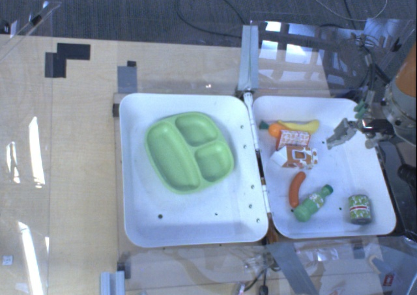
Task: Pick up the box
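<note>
While the gripper [344, 132] hovers open, the box [296, 148] lies flat beside the sausage [297, 189]: light thin cardboard, probably crushable, best pinched across its narrow sides.

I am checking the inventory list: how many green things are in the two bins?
2. A green divided plate lies in the middle of the left bin. A green bottle lies near the front of the right bin, right of the sausage. More may be hidden.
</note>
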Action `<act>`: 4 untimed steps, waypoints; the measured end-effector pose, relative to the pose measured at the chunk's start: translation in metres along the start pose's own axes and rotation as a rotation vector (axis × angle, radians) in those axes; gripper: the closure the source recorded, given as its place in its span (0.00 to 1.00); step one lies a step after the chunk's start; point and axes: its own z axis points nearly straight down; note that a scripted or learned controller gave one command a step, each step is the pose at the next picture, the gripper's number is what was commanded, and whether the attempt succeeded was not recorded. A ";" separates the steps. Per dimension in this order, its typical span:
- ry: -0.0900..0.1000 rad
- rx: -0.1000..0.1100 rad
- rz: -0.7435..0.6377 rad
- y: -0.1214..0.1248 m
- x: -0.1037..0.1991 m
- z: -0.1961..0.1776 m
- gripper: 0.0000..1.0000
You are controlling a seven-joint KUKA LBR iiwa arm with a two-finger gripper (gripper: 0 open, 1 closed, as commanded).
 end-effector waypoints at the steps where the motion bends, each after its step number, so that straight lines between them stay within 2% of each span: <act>1: 0.001 0.001 -0.035 0.000 0.044 0.109 0.00; 2: 0.002 -0.007 0.303 0.020 0.020 0.185 0.00; 3: 0.000 -0.002 0.190 0.074 0.011 0.186 0.00; 4: 0.006 0.033 0.140 0.113 -0.007 0.188 0.00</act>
